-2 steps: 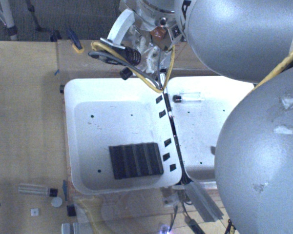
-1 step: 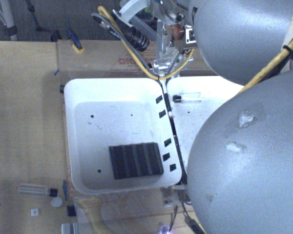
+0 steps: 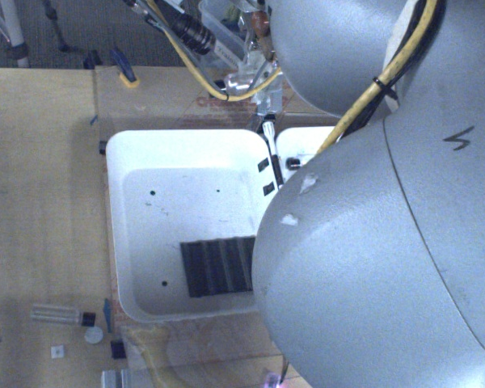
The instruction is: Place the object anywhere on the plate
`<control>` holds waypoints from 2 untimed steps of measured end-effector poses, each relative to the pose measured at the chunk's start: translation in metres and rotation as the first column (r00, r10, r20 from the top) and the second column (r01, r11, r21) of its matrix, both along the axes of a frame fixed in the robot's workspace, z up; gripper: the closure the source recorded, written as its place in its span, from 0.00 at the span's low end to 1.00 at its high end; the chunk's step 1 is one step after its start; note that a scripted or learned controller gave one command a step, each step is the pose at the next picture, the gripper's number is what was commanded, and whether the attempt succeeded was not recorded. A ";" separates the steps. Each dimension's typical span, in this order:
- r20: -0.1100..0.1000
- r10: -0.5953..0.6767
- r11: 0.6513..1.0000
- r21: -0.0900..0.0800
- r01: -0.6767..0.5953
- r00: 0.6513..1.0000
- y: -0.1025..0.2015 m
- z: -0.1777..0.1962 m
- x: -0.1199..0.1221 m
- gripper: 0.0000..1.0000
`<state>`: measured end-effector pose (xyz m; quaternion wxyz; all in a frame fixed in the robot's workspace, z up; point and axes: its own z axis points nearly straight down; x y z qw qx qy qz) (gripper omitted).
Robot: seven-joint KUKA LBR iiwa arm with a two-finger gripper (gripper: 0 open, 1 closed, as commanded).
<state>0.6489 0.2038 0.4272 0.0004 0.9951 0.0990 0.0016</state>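
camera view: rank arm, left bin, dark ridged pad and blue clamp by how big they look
1. arm, though it is nearest the camera, which inflates it
2. left bin
3. dark ridged pad in that bin
4. blue clamp on the bench, smallest

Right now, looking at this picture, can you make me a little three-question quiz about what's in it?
1. True or false: the dark ridged block lies inside the left white bin.
2. What hides most of the right bin? A) a towel B) the big grey arm C) a lid
3. Fill in: the yellow cable runs along the ____.

Key: 1 true. 2 B. 3 arm.
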 end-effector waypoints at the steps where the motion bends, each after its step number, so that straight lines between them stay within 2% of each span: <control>1: -0.003 0.000 1.000 0.000 0.000 1.000 0.020 0.007 -0.033 1.00; 2: -0.001 0.016 1.000 0.000 -0.016 1.000 0.020 0.007 0.009 1.00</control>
